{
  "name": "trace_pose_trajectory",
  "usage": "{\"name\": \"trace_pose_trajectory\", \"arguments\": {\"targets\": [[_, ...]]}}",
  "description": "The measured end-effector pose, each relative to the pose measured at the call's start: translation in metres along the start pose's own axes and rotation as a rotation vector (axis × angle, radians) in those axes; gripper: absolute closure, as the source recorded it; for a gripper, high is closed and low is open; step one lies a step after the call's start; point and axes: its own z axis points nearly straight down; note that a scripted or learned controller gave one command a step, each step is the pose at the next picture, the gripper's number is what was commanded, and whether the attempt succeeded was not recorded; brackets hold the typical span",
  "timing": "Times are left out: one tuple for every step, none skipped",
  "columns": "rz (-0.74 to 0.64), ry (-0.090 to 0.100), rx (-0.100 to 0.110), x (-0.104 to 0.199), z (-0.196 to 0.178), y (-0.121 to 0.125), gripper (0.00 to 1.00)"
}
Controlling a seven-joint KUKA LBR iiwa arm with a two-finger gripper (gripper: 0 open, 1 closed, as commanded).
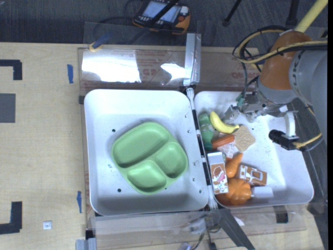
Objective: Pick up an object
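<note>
Left of frame: bare bench top, a few black and blue tape marks, nothing to pick.

Centre-left: left bin [99, 113] holds one green divided tray [150, 156], lying flat and tilted diagonally. No other items in it.

Centre-right: right bin [291, 186] carries the pickable clutter, crowded against its left wall. From upper to lower: a green item [205, 120] partly under a yellow banana [222, 124]; a tan square, cracker-like piece [244, 138]; a carrot [225, 140]; a small carton with a red print [218, 172]; a brown box [253, 175]; an orange rounded fruit-like thing [238, 189] at the lower edge. Items touch or overlap; the right half of this bin's floor is bare.

Upper right: the arm reaches in, gripper [248, 108] over the upper part of the right bin, just right of the banana's tip. Fingers are too small and cluttered to read; cannot tell if open or closed. Nothing visibly between them.

Progress, judged: no object lifted; all items appear to rest on the bin floor. Approach looks under way, banana or cracker the nearest candidates. Left to do: descend, close on one item, raise it clear.
</note>
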Motion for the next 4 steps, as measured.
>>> {"name": "trace_pose_trajectory", "arguments": {"targets": [[0.059, 0.001, 0.003, 0.004, 0.001, -0.046, 0.00], [0.013, 0.002, 0.002, 0.041, -0.001, -0.115, 0.00], [0.015, 0.000, -0.004, 0.040, -0.012, -0.113, 1.00], [-0.126, 0.001, 0.004, 0.089, -0.168, -0.070, 1.00]]}}
